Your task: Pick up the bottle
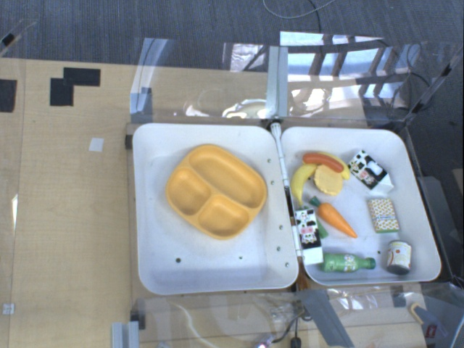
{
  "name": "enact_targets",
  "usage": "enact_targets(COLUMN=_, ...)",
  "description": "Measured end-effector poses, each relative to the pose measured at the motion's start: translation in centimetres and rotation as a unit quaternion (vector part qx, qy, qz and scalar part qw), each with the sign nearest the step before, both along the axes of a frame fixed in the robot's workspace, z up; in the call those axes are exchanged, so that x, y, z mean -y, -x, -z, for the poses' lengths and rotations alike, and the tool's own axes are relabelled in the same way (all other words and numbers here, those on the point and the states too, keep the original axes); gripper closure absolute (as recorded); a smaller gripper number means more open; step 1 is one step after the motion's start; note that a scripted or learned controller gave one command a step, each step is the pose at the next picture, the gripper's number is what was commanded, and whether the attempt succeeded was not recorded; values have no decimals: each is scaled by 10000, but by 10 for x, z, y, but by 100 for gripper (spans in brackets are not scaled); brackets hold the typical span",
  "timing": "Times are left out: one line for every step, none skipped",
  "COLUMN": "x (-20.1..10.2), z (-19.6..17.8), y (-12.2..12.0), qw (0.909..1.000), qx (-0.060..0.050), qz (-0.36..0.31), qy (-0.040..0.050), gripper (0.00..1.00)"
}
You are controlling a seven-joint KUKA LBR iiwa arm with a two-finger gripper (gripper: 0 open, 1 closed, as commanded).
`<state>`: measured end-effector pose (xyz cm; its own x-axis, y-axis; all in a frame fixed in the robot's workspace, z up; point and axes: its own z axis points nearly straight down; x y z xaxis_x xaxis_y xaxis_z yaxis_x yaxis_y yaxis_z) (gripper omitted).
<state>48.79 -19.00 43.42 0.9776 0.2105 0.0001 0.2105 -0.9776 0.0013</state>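
Bottle [348,263], lying flat, right bin [415,167] front

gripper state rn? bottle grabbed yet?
Gripper: not in frame, so its state cannot be told.
Bottle: not grabbed, lying on its side at the near edge of the right bin.

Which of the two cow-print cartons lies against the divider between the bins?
The cow-print carton at the right bin's left edge, just above the green bottle. The other carton sits near the far right corner.

Green bottle [348,262], orange carrot [337,220], yellow banana [301,182], yellow divided plate [216,191], cow-patterned black-and-white cartons [366,169], white bins [152,267].
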Motion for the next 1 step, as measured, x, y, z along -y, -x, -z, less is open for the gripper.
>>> enact_targets(x=-1, z=-10, y=-2, qw=10000, qx=-3, qz=-57, qy=5, gripper=100)
